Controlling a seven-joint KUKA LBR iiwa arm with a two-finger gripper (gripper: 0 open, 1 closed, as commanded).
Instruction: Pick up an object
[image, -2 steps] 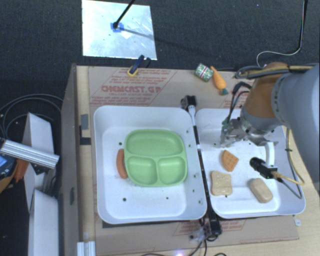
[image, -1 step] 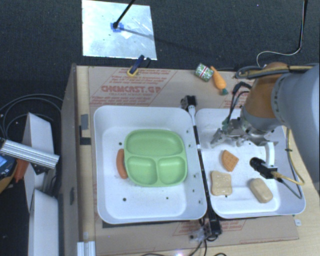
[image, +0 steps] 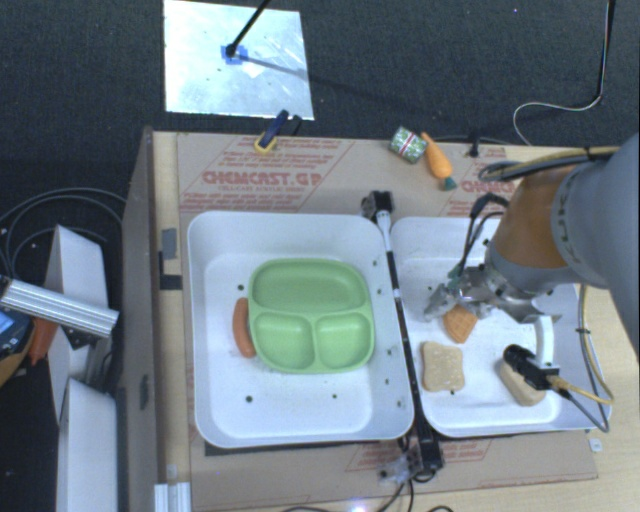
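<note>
Because the gripper hangs low over the right bin, the orange nugget lies just below and touching its tip, toward the camera, though I cannot tell whether the jaws are spread or pinching it.

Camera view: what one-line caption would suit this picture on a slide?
Robot claw poised over an orange food piece in the right bin, beside a slice of bread.

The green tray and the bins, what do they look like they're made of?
Green tray: looks like molded plastic, matte, with rounded compartment ridges. White bins and: probably thin formed plastic, smooth, slightly glossy, with rounded corners. I can't be certain from sight alone.
</note>
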